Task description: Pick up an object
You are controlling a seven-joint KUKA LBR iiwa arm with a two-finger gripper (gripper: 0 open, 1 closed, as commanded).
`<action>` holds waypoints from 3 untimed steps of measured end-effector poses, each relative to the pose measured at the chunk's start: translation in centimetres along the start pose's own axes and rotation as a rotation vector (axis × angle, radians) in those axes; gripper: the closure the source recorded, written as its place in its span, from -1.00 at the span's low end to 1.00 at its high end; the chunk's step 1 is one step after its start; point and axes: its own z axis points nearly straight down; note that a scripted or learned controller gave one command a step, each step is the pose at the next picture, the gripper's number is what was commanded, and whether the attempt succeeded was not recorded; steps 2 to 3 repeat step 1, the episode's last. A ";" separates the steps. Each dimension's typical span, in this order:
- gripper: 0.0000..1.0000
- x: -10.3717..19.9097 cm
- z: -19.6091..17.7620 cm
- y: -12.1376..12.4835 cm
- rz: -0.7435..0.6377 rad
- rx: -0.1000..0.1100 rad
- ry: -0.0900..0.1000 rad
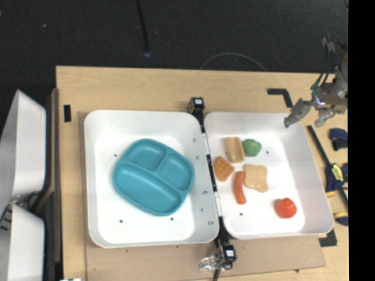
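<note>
Toy food pieces lie scattered in the right bin: a tan bread slice, green ball, orange waffle, red sausage, beige cracker and red tomato. Above the bin's far right corner hangs the gripper, fingers spread and empty. Every piece sits toward the camera and leftward of it; the green ball looks nearest. The sausage's long axis runs near to far.
</note>
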 end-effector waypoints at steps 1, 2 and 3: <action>-1.00 -0.3 4.2 0.3 0.003 0.003 -0.002; -1.00 -0.3 4.2 0.3 0.003 0.003 -0.002; -1.00 -0.3 4.2 0.3 0.003 0.003 -0.002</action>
